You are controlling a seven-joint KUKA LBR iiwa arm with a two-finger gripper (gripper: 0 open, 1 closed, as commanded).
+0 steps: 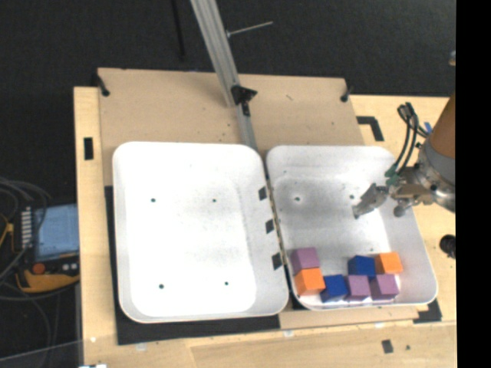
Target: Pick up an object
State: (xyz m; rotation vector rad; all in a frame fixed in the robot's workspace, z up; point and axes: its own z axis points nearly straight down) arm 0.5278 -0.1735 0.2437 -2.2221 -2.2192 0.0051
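Several small blocks lie along the near edge of the right bin (337, 167): a purple block (305, 258) with an orange block (310, 280) in front of it, a blue block (334, 287), a purple block (358, 286), another blue block (361, 266), an orange block (389, 263) and a purple block (385, 285). My gripper (383, 204) hangs over the right side of that bin, above and behind the blocks. It is open, with nothing between its fingers (368, 201).
The left bin (188, 228) sits beside the right one on the wooden bench. A slanted metal bar (219, 48) rises behind the bins. Cables and a blue device (54, 232) lie off the bench at the left.
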